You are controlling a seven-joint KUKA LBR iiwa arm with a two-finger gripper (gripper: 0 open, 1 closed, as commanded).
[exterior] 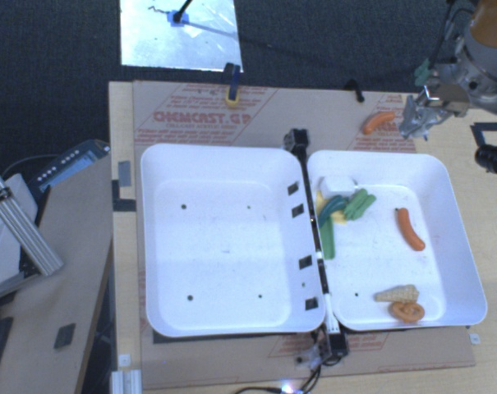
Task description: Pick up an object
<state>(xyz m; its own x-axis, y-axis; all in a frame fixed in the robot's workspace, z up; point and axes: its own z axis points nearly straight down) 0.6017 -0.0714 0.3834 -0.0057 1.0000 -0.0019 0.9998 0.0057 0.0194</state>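
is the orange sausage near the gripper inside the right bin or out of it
Out. The orange sausage lies on the board behind the right bin's far rim, beside the gripper.

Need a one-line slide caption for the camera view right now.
Gripper hovers beyond the right bin, beside an orange sausage on the bench; green pieces, another sausage and a pretzel lie inside.

1. You look down on dark, speckled carpet (330,23) that covers the floor across the top of the view.
2. A shiny metal sheet (180,23) lies on that carpet at upper left, catching bright light.
3. The wooden bench (121,121) is pale, with a brown board (203,115) printed in red letters laid on it.
4. At left you see a second pale tabletop (59,261), an aluminium rail (18,228) slanting across it, and a dark handheld controller (67,164) beside it.
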